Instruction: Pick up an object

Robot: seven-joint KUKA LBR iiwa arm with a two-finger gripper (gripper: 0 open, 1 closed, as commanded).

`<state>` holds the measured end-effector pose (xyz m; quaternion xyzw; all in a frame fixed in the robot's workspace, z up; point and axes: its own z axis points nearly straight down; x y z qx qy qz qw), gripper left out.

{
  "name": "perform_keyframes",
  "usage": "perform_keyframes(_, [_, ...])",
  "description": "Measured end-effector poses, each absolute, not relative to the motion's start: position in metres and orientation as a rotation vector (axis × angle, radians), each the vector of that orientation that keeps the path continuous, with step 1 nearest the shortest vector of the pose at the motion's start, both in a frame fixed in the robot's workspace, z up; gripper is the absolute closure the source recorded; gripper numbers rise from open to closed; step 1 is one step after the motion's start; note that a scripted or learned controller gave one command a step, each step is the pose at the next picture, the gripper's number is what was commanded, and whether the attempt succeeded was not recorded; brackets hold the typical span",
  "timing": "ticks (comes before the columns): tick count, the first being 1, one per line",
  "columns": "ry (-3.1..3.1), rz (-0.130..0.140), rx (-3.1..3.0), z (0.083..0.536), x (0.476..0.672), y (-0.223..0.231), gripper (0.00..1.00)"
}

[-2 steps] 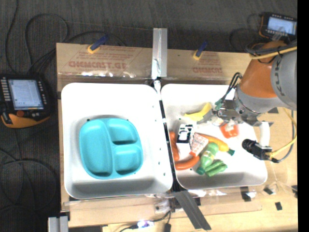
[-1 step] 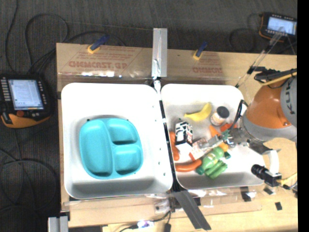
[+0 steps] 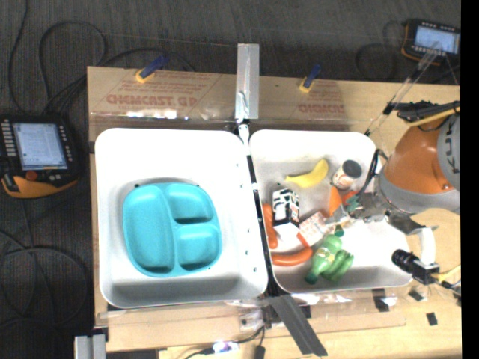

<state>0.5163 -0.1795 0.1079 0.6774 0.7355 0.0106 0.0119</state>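
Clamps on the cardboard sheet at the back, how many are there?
2. One clamp grips the cardboard sheet above the left bin; the other clamp sits above the right bin. Others may be hidden.

1. The arm (image 3: pixel 426 174) has a rounded orange shell, glossy, with a pale highlight on top.
2. A grey collar sits under the orange part, and grey metal pieces follow below it.
3. Part of a dark letter shows on a light grey section at the right.
4. Thin dark cables run along the wrist.
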Motion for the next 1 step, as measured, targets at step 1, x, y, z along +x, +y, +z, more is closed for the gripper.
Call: perform_keyframes(1, [2.369,-0.002,2.066,0.1829,0.5514,-0.0889,1.00])
